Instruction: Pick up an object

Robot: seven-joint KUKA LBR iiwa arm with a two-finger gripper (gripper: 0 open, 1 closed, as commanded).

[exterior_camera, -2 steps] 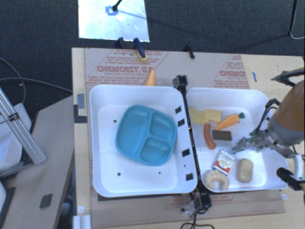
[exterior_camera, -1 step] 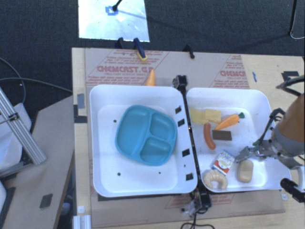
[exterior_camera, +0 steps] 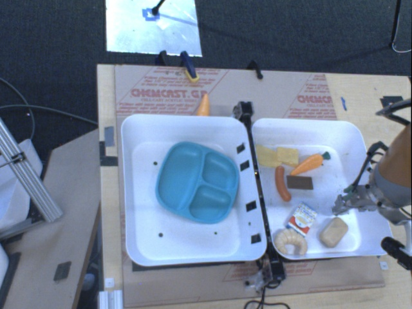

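Hand [exterior_camera: 344, 203] low over right bin [exterior_camera: 351, 132], above bread roll [exterior_camera: 333, 232].

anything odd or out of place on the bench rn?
One thing: an orange cone-shaped piece sits on the board behind the left bin, outside both bins. The blue divided plate lies flat but rotated askew in that bin. The food items in the right bin, such as the carrot and sausage, look loose but intact, nothing spilled.

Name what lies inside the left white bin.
The left white bin holds a blue compartment tray, lying flat with three compartments. Whatever is beneath the tray is covered.
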